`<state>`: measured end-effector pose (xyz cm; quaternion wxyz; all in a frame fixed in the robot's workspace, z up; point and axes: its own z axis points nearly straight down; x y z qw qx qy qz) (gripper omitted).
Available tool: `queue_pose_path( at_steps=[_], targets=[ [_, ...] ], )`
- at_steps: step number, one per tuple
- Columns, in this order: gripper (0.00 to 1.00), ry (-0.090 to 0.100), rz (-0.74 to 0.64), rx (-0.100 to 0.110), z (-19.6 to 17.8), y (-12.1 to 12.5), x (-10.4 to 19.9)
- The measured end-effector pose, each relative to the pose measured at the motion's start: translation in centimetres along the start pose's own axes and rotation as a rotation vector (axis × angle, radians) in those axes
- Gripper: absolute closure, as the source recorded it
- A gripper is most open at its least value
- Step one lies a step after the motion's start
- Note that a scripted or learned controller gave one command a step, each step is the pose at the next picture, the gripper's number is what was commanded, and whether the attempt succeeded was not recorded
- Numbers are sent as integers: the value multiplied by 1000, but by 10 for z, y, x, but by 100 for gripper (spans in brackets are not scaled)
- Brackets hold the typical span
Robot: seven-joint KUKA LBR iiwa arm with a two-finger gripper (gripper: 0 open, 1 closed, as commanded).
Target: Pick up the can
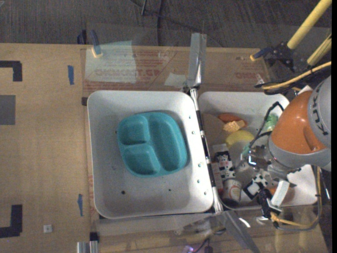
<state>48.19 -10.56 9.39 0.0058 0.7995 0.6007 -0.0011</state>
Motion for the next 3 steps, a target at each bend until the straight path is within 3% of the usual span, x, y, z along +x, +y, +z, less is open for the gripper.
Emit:
queue_pose_path(
  at_steps=[1,2,3],
  targets=[
    [0,6,243,9,4,132,-14],
    [0,9,139,12,-68,66,-80],
    [0,5,430,10,-134,154,15]
  ],
)
